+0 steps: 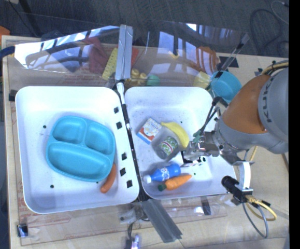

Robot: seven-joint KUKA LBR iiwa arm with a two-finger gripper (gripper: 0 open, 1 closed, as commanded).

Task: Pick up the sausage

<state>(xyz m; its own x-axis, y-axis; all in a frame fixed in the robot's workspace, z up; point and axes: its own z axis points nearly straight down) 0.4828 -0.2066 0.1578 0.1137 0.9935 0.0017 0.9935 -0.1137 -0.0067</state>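
Two shallow white bins are seated side by side on the counter [274, 211]. In the left bin [30, 139], a blue compartment tray [80, 148] is positioned near the centre; three compartments are moulded into it, two smaller ones along its upper edge and one long one along its lower edge. The sausage [108, 180] is located in the left bin, just beside the lower right corner of the blue tray and close to the bin's right wall. It is orange-brown, slightly curved, and laid at a slant, with its lower end toward the bin's front edge.

The two bins are separated by a central divider rail [123, 134] marked with small black tabs.

In the right bin [165, 100], several items are grouped together. A small red-and-white carton [149, 129] is placed toward the left of the group. A grey-lidded jar [167, 146] lies on its side just beside the carton, and a yellow banana [179, 132] is seen touching the jar's upper right side. Nearer the front wall, a blue bottle with a white cap [162, 173] is laid flat, and an orange carrot [179, 181] is laid just beside it.

The pincer [197, 150] is located over the right bin, immediately to the right of the jar and banana, well apart from the sausage. Whether it is released or clenched cannot be told. The grey arm with its orange band [245, 115] is extended in from the right.
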